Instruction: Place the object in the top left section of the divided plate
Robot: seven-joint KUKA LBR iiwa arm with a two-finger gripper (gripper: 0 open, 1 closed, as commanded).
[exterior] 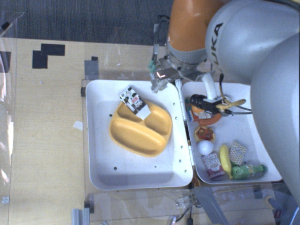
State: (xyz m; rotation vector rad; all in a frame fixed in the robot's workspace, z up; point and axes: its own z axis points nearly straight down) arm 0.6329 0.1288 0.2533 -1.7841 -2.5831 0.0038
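Left shallow white bin (98, 139) held the yellow divided plastic plate (140, 128). A small white carton with black cow patches (133, 101) lay tilted on the plate's upper-left rim, over the top left section. Gripper (159, 81) hung just right of the carton, above the bin's far right corner, apart from it; couldn't tell its state. Right white bin (253, 125) held a white ball (205, 147), yellow banana (225, 159), green bottle (247, 171) and other clutter.

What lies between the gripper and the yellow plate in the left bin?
In the camera view, bare white bin floor separates the gripper from the yellow plate.
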